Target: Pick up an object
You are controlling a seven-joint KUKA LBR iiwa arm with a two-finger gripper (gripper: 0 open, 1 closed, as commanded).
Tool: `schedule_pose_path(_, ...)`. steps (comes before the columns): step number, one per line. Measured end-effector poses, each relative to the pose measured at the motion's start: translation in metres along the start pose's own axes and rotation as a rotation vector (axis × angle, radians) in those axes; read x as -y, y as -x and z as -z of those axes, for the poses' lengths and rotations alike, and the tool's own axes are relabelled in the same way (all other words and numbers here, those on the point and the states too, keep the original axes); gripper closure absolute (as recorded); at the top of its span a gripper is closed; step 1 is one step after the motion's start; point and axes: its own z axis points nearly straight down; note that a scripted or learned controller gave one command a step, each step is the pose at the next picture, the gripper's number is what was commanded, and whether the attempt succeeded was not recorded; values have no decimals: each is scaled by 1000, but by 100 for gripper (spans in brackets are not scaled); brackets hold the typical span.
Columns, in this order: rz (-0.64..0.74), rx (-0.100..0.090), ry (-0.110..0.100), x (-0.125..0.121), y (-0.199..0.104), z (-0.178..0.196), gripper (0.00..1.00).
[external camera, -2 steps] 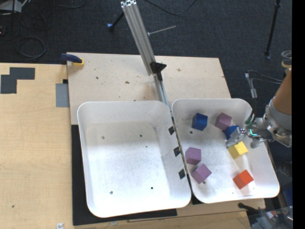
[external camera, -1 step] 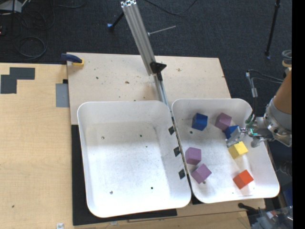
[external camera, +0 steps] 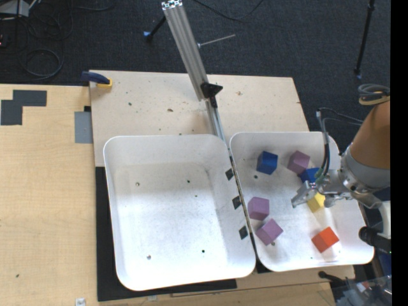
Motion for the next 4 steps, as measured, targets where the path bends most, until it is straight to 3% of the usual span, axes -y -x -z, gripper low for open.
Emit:
schedule_pose_path(1, 0, 0, -1, 1, 6, -62, 0)
schedule_pose_path(2, -2, 1, 6, 0, 6, -83, 0)
schedule_pose_path(3, -9, -1, 5, 1, 7, -74, 100)
schedule_pose_path(4, -9, 3, 10, 4, 15, -28, 100)
